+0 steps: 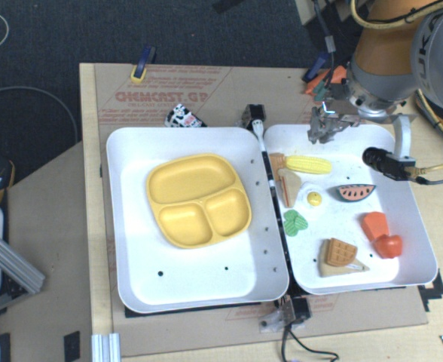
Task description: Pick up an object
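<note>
Lower right of the frame: the right bin holds the toys. Nearest us we log 1 waffle wedge, lying flat, with 1 red piece just to its right, apart from it.

Further up, 1 green leaf lies by the bin's left wall. Above it are 1 small yellow ball and, further right, 1 watermelon slice, well apart.

Next up, 2 tan wedges lie along the left wall, and 1 corn cob lies crosswise, touching their upper ends.

Lower left: the left bin carries 1 yellow divided plate with 3 compartments.

Upper right: the arm enters from the top right corner, its orange band high and its wrist angled down and to the left. The gripper points down over the upper left corner of the right bin. We cannot tell whether it is released or clenched.

The corn cob is the closest toy, just below the gripper in the frame and a little to its left. We cannot tell whether they touch. The other toys lie lower in the frame, well apart from the gripper.
</note>
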Action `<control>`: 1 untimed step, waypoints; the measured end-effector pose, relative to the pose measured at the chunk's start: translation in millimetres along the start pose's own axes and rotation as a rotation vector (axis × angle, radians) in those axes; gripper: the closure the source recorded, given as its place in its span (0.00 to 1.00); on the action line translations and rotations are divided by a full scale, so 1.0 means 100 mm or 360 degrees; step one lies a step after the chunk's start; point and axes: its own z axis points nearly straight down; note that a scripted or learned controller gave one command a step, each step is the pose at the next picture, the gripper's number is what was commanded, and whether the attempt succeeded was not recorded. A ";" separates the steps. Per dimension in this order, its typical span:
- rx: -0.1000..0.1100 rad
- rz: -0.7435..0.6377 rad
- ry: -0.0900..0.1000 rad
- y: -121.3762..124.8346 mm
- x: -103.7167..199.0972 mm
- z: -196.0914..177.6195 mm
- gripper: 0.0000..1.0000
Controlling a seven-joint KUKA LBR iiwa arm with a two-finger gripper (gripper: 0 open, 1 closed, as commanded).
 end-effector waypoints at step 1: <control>0.0009 0.0003 0.0002 -0.08 -0.02 0.01 1.00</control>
